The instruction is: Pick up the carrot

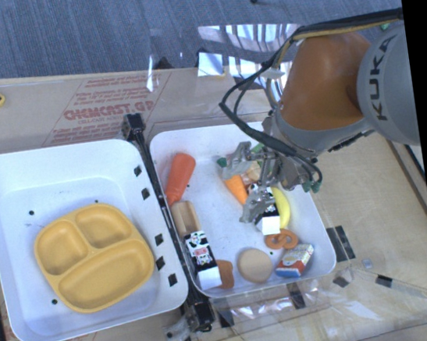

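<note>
Carrot [179, 177] untouched; gripper [254, 199] well apart.

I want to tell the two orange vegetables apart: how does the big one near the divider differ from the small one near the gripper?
The big carrot is longer, thicker and redder; the small carrot is short and paler orange. The big carrot lies apart by the right bin's left wall; the small carrot lies right beside the gripper. Both lie flat in the right bin.

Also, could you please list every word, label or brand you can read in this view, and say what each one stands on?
"KUKA": on the grey arm, running up its side.
"CHEMCAST GP": red print on the brown sheet behind the left bin; its smaller lines are too blurred to read.
Print on the small carton: too small to read.
</note>
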Action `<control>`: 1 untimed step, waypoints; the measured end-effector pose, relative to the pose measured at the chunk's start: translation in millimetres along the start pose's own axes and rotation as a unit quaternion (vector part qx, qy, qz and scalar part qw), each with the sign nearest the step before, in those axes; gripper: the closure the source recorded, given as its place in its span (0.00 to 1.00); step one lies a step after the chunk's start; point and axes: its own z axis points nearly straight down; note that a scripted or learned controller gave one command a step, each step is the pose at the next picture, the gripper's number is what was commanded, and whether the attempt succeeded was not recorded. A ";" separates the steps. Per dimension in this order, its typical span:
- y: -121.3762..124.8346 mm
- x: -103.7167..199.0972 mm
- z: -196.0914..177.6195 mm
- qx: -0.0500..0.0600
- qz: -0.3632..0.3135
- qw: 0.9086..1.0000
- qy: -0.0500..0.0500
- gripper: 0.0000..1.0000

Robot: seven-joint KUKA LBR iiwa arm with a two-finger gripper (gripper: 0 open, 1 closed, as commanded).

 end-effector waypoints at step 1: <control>-33.1 -30.8 92.2 -0.002 -0.014 1.000 0.005 0.00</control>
